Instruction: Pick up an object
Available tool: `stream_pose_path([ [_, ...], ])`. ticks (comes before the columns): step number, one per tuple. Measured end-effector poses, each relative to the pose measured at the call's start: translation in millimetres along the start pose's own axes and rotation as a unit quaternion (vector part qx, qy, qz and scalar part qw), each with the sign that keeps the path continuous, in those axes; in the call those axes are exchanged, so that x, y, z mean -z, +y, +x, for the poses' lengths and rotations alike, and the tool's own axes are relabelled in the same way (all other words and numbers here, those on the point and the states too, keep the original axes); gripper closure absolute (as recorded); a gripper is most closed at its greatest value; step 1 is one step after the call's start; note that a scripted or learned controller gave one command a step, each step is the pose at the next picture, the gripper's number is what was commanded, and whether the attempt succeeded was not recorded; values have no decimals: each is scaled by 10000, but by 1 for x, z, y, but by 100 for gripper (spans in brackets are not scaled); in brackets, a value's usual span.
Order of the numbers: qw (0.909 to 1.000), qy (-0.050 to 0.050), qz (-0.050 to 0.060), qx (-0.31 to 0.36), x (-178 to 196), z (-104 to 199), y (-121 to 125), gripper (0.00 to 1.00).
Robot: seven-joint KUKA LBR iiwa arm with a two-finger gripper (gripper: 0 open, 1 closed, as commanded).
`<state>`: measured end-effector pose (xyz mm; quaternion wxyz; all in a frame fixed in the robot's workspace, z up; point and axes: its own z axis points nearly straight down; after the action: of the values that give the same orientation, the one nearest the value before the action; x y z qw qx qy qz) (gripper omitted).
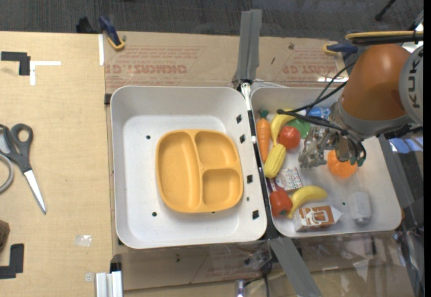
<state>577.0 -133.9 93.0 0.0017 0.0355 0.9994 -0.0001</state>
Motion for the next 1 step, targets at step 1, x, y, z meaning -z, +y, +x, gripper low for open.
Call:
stream_pose_path([
  [1,9982,-5,0,594,139,-60,-64,100],
])
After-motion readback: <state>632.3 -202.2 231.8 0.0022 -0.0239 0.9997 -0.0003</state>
